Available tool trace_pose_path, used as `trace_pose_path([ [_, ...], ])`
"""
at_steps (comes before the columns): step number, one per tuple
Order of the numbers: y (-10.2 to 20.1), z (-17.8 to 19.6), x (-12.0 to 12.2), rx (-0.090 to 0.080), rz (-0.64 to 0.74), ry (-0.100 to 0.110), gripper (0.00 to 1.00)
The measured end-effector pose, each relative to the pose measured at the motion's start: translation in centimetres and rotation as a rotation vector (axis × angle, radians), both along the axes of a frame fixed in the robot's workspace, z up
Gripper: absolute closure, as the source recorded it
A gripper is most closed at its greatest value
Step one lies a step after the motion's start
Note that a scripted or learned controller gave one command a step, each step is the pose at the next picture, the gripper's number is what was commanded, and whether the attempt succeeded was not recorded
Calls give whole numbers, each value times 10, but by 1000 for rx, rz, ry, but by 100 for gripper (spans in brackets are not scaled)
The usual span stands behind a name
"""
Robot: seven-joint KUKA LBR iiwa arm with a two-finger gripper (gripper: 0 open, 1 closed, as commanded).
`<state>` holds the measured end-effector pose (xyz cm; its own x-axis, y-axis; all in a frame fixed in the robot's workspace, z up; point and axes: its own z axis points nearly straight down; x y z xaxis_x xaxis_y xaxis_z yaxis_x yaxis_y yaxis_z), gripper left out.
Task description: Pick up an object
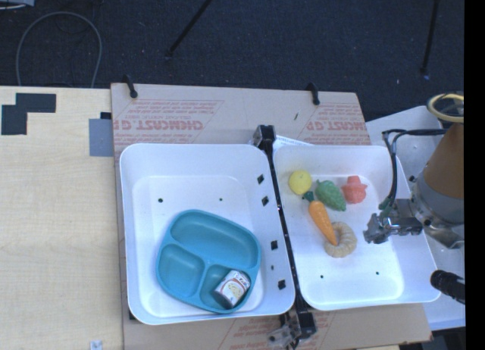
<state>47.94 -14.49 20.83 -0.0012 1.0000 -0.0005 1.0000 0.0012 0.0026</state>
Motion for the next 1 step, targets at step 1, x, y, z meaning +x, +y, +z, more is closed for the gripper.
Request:
trace_pose_path([
  [1,48,10,12,3,4,4,100],
])
